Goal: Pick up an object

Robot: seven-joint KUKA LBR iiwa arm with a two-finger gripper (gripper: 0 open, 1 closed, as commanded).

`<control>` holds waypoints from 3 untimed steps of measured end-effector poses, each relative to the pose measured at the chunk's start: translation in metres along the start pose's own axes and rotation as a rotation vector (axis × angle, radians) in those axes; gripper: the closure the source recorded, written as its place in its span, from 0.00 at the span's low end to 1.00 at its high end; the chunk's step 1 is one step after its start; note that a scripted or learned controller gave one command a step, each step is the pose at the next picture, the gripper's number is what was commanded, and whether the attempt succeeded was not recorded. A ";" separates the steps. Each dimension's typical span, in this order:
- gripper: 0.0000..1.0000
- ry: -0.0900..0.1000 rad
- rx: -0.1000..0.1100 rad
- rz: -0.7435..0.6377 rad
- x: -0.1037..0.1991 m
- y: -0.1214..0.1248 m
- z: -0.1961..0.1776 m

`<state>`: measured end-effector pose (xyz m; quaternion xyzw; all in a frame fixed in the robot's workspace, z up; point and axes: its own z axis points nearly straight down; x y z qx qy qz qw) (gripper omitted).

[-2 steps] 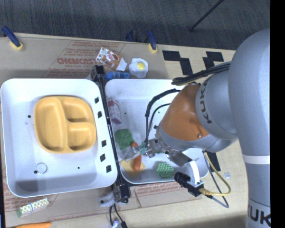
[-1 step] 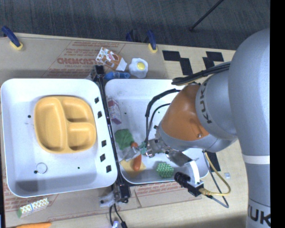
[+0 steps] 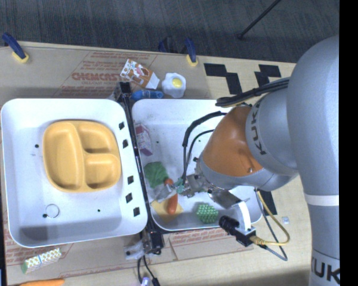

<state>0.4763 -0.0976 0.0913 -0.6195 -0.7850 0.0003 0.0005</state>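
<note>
The arm (image 3: pixel 250 142) reached low into the right bin (image 3: pixel 167 109), its jaws down among a green leafy toy (image 3: pixel 156 173), an orange carrot-like piece (image 3: pixel 172 203) and a green studded block (image 3: pixel 206 212); whether they were open or closed could not be told. A yellow divided tray (image 3: pixel 82 155) lay in the left bin (image 3: pixel 12 159).

We see a bulky grey arm (image 3: pixel 313 118) with smooth rounded housings, an orange band (image 3: pixel 230 145) above the wrist and black KUKA lettering beside that band. Black cables (image 3: pixel 197 130) loop just beside the orange band; a yellow cable (image 3: pixel 273 238) trails below it.
</note>
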 end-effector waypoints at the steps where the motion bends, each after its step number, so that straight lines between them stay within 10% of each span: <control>1: 0.00 0.000 0.000 0.000 0.000 0.000 0.000; 3: 0.00 0.000 0.000 0.000 0.000 0.000 0.000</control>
